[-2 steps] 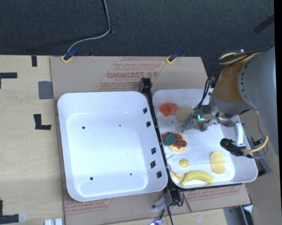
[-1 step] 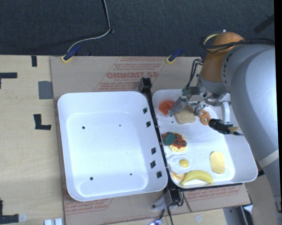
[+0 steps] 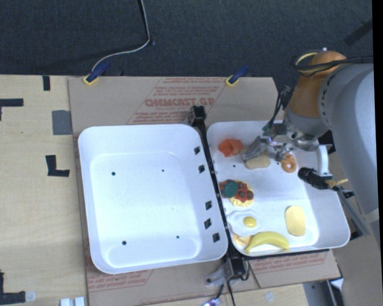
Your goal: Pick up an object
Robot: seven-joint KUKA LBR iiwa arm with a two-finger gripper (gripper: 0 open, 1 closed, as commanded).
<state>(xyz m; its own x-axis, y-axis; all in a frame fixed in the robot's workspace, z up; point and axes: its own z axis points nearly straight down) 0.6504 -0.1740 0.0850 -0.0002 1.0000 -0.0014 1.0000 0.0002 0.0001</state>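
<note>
My gripper (image 3: 265,150) hangs low over the back of the right bin (image 3: 325,204), reaching in from the right. Directly under its tip lies a small tan piece (image 3: 259,162), touching or nearly touching it; I cannot tell whether it is held. An orange-red toy (image 3: 229,146) lies just left of the gripper. A small ring-shaped brown piece (image 3: 288,164) sits just to its right. Nearer the front lie a multicoloured toy (image 3: 237,191), a fried egg (image 3: 247,222), a banana (image 3: 267,242) and a pale yellow lump (image 3: 295,219).
The left bin (image 3: 101,158) stands beside the right one, with a black divider (image 3: 206,174) between them. Both rest on a cardboard sheet (image 3: 171,100). The grey arm with its orange band (image 3: 314,82) fills the upper right.
</note>
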